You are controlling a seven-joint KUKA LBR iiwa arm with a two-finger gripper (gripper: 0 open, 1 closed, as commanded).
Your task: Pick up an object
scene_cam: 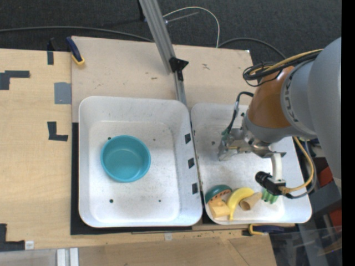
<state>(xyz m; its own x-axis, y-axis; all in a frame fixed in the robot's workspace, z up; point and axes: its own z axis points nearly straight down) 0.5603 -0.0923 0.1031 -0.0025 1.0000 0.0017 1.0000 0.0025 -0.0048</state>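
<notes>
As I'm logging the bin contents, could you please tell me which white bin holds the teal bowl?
The left shallow white bin holds the round teal bowl; the right bin holds the yellow banana.

Left bin (pixel 89 148): you see a teal bowl (pixel 126 158).
Right bin (pixel 208 121): gripper (pixel 226 146) low; banana (pixel 239 197) near front.

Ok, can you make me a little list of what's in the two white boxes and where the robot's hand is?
left bin: one teal bowl, upright, near the middle
right bin: a banana, a yellow block and a green-and-red round thing, bunched in the near corner by the divider
hand: low over the right bin's bare floor, apart from the toys
arm: grey with an orange band, reaching in from the right
</notes>
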